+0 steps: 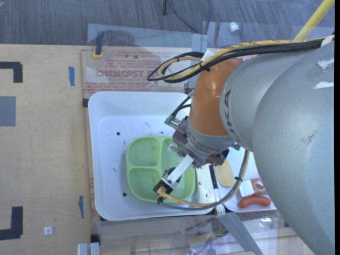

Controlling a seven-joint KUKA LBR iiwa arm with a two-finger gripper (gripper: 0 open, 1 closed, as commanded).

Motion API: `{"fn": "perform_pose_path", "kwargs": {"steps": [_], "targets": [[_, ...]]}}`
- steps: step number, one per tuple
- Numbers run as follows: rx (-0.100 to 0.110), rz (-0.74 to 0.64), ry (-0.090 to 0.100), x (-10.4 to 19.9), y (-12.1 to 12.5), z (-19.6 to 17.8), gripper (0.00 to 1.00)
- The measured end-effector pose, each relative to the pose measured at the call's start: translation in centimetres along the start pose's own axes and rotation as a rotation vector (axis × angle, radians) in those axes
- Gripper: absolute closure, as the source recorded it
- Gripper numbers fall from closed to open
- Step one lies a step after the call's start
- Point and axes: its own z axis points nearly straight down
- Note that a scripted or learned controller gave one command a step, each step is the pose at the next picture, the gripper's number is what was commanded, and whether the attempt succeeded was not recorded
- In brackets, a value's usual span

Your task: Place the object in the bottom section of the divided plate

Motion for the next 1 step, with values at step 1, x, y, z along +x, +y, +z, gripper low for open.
{"fn": "perform_pose_path", "kwargs": {"steps": [1], "targets": [[-0.004, 0.123, 0.002, 4.81, -3.29, -2.56, 1.0]]}}
